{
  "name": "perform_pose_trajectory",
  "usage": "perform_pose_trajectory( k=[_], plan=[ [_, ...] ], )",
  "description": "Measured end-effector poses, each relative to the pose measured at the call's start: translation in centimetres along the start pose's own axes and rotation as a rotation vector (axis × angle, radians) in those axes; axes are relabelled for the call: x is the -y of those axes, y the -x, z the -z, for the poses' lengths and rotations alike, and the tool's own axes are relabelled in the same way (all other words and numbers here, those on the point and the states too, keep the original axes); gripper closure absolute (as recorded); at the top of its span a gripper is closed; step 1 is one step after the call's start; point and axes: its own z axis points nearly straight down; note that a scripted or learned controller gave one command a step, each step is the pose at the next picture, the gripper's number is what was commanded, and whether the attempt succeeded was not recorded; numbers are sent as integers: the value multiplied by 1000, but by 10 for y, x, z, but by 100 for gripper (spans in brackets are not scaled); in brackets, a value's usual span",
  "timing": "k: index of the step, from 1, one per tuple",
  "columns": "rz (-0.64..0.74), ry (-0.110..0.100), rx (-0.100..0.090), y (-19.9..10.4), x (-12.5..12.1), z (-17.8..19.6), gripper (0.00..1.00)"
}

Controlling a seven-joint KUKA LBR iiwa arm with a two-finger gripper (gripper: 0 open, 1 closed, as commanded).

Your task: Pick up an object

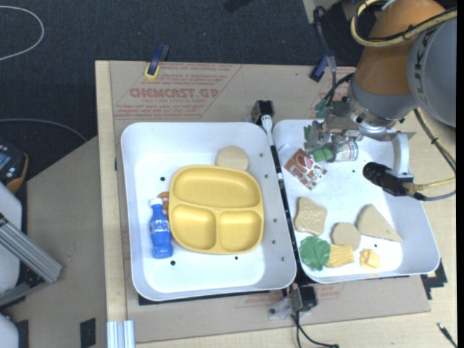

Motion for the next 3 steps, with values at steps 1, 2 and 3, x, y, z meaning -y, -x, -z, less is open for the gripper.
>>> perform_pose_trajectory(
  k=[1,2,3],
  plan=[
    [-1,1,1,-29,-52,2,100],
    [-3,-4,1,-40,-50,2,100],
    [-5,-8,1,-36,-46,-2,100]
  ],
)
